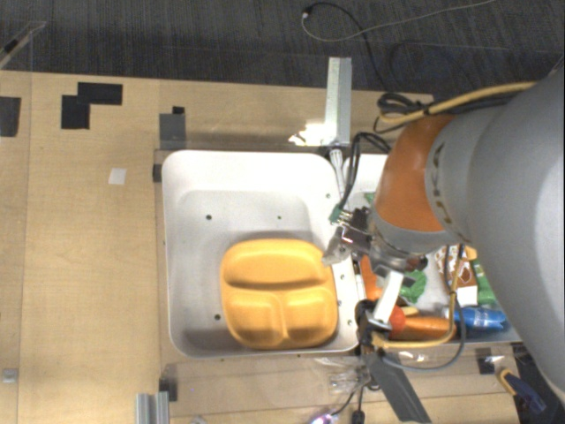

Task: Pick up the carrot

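Observation:
The carrot [424, 326], an orange tapered piece, lies near the front of the right bin [441, 353], pointing left to right. My gripper [369, 268] hangs below the orange-banded wrist over the right bin's left side, up and to the left of the carrot. A second small orange piece [368, 278] shows right under the gripper; I cannot tell what it is. The arm hides most of the right bin.
A large yellow moulded block [278, 291] fills the front right of the left bin [190, 237]. In the right bin, a blue item [484, 319], a green item [413, 284] and a green-yellow packet [470, 272] lie beside the carrot.

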### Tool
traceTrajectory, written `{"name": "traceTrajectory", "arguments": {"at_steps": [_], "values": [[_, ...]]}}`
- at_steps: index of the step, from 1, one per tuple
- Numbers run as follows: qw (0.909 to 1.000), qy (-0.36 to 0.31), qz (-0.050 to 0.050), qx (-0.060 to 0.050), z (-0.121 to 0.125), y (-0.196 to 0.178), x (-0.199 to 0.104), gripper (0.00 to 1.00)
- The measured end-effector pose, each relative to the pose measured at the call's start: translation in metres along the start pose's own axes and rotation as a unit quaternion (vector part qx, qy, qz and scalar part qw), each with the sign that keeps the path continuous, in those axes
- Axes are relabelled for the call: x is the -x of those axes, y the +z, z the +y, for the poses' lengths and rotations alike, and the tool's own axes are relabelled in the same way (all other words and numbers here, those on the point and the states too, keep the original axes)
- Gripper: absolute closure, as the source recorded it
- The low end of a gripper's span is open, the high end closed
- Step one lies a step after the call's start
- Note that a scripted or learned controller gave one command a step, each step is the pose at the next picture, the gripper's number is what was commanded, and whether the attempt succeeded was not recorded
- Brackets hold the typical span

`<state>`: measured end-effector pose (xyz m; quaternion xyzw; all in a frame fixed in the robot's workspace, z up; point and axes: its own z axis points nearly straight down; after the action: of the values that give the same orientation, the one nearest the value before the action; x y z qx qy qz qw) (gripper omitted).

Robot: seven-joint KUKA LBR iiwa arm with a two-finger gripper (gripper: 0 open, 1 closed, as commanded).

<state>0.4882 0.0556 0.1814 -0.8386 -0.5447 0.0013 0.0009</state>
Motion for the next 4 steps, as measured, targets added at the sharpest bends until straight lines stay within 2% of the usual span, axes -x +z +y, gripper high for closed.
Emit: {"name": "traceTrajectory", "arguments": {"at_steps": [1, 2, 3, 4], "values": [[0.9999, -0.01, -0.009, 0.009, 0.0, 0.028, -0.025, 0.0], [0.9998, -0.004, -0.008, 0.02, 0.002, 0.041, -0.028, 0.0], [0.9997, 0.007, -0.01, 0.023, 0.011, 0.051, -0.03, 0.0], [0.9996, 0.028, 0.0, 0.001, 0.101, -0.005, -0.022, 0.0]]}}
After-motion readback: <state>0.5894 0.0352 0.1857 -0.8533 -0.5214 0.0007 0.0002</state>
